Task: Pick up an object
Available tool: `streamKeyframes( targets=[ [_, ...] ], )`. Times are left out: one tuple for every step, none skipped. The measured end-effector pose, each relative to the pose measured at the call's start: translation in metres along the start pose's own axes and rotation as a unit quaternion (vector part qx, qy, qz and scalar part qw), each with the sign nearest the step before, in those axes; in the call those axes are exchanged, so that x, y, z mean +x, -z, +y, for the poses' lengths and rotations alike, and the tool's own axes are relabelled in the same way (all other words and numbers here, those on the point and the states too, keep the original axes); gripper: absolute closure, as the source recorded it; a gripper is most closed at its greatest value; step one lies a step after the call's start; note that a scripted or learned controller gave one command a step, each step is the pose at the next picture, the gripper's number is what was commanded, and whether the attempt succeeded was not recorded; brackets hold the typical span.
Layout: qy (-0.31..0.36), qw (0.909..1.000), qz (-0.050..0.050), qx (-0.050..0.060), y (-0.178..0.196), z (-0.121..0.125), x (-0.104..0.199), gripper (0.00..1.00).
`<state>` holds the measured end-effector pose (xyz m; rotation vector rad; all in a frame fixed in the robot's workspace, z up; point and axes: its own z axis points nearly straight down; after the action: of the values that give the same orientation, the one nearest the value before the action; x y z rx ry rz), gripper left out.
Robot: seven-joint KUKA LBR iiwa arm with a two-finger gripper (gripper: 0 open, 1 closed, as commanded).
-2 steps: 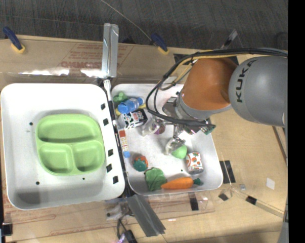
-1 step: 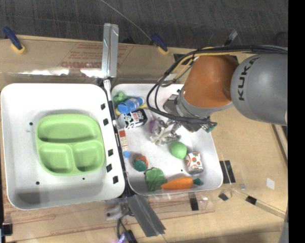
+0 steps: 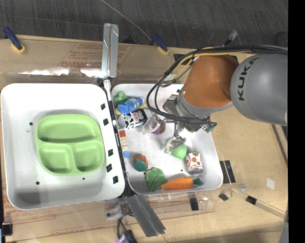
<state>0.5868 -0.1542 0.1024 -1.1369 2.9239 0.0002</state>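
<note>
Arm came in from the right over the right bin, gripper lowered near the bin's middle, just beside a small green rounded toy. Grip state: cannot tell, wrist and cables blocked it. Right bin also held a toy carrot along the near wall, a green leafy toy touching it, a white spotted carton, a blue item and a black-white carton. Left bin held a green divided tray.
</note>
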Motion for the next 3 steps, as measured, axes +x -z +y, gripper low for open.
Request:
streamKeyframes(
  targets=[
    [0.053,0.9986,0.0,0.003,-0.0078,0.0184,0.1066,0.0],
    [0.055,0.9985,0.0,0.002,-0.0086,0.0197,0.1052,0.0],
    [0.055,0.9985,0.0,0.001,-0.0087,0.0198,0.1051,0.0]
  ],
)
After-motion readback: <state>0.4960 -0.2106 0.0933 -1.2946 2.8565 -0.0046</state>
